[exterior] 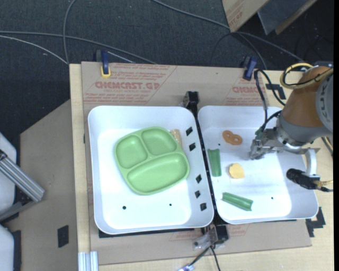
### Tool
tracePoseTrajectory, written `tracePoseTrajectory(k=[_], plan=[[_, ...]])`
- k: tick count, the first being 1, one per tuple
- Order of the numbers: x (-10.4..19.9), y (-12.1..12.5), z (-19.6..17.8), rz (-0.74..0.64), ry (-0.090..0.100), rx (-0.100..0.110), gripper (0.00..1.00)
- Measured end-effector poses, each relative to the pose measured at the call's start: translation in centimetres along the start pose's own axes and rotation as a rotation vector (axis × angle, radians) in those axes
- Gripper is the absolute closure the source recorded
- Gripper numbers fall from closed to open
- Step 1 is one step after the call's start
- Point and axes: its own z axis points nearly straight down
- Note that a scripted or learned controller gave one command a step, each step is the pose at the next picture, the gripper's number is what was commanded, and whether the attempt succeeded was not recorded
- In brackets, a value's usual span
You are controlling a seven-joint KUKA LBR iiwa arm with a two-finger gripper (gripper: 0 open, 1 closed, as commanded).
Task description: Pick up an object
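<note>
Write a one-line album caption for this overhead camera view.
Robot pincer hovering in the right bin near a pretzel, with a green divided plate in the left bin.

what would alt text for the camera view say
A grey arm's claw hangs low over the right white bin, near a pretzel, a yellow piece and two green sticks. The left bin holds a green divided plate.

- We see a dark grey carpeted floor [132,26] behind the bench, crossed by thin grey cables [69,32].
- A brown cardboard-covered benchtop [132,79] printed with red lettering is held at its far edge by a blue and yellow clamp [104,62] and a blue clamp [249,67].
- A brown cardboard box corner [241,13] juts in at the top.
- A silver aluminium rail [18,174] slants at the left edge.
- Light is even and soft.
</note>
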Motion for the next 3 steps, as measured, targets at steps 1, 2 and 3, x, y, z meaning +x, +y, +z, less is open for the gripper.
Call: tracePoseTrajectory(k=[1, 2, 3], plan=[[-0.4, 1.1, -5.5, -0.001, -0.003, -0.006, 1.00], [-0.8, 1.5, -12.0, -0.001, -0.004, -0.008, 1.00], [-0.7, 1.6, -11.9, -0.001, -0.002, -0.001, 1.00]])
